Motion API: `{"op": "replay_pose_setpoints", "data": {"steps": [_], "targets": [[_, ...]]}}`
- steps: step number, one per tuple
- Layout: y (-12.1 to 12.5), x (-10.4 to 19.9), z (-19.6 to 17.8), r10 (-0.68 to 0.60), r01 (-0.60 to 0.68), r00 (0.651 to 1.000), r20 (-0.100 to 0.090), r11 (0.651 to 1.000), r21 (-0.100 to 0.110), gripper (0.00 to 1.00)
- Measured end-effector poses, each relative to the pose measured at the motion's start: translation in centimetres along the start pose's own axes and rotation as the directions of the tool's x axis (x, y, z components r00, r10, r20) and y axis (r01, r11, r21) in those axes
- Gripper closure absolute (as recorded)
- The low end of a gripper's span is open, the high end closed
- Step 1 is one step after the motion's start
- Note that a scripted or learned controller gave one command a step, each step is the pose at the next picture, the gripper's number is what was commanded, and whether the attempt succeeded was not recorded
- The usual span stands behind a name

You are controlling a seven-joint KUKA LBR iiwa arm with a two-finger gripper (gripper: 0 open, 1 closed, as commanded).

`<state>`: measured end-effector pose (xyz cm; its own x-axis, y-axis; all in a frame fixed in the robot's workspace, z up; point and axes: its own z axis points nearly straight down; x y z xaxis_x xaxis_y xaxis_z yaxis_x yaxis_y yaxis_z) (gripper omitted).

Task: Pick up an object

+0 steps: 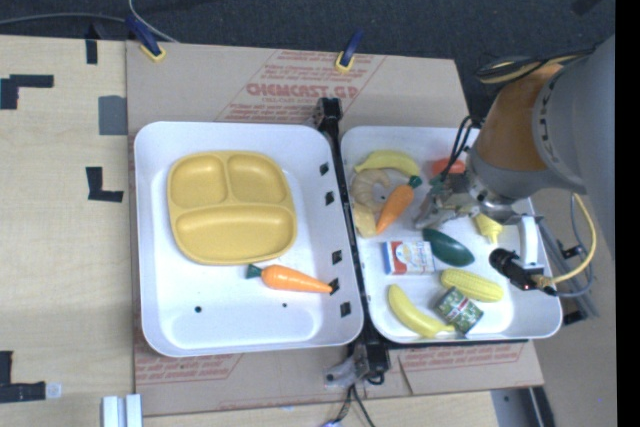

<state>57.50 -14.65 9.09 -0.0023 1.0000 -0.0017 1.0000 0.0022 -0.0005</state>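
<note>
My gripper (pixel 438 207) is low inside the right bin (pixel 545 320), reaching in from the right under the grey wrist with its orange band. It hovers just right of a small carrot (pixel 395 204) that lies across a pale bagel (pixel 368 192). A dark green pepper (pixel 447 245) lies just below the gripper, and a red piece (pixel 449 167) sits just above it. A yellow banana (pixel 390 160) lies at the bin's far edge. I see nothing held in the gripper.
The right bin also holds a small carton (pixel 408 258), a corn cob (pixel 472 285), a second banana (pixel 414 312), a green can (pixel 460 309) and a yellow piece (pixel 487 227). The left bin (pixel 160 315) holds a yellow divided plate (pixel 232 205) and a carrot (pixel 291 280).
</note>
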Motion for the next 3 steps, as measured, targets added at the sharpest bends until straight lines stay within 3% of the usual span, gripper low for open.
{"op": "replay_pose_setpoints", "data": {"steps": [1,2,3], "targets": [[0.0,0.0,0.0,0.0,0.0,1.0,0.0,1.0,0.0,0.0],[-1.2,3.1,0.7,0.001,-0.001,1.0,0.002,1.0,-0.004,0.0],[-5.3,4.5,0.7,0.001,-0.001,1.0,0.001,1.0,-0.004,0.0]]}}
